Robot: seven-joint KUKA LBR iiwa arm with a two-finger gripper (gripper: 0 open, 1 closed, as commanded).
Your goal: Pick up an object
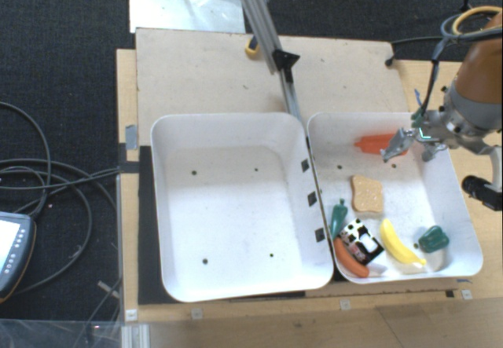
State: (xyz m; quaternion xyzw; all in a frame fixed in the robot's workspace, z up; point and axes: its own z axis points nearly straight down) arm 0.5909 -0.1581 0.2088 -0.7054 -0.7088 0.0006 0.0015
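Bench: brown board (220, 71) on a dark floor, with cables on the left side.
Left bin: white bin (169, 181) beside the right bin, their walls touching in the middle.
Right bin: white bin (456, 181) that holds all the toys.
Landmark: slice of toy bread (367, 194), lying flat near the middle of the right bin.
Orange toy: long orange piece (377, 142), maybe a carrot, up past the bread near the far wall.
Banana: yellow toy banana (399, 243), just past the bread on the near side.
Other toys: black and white toy (362, 241) and red toy sausage (350, 258) lie close together near the front corner, below the bread; green pepper (338, 217) is just left of the bread; dark green toy (433, 239) is right of the banana.
Gripper: gripper (397, 148) hangs above the bin, up and right of the bread.
Fingers: I cannot tell how wide they are, and I see nothing held.
Key spot: the orange toy's right end is right under the gripper tip. Its long side runs left to right, away from the arm.
Next move guess: go straight down and close across the thin side.
Words: no writing that I can read.
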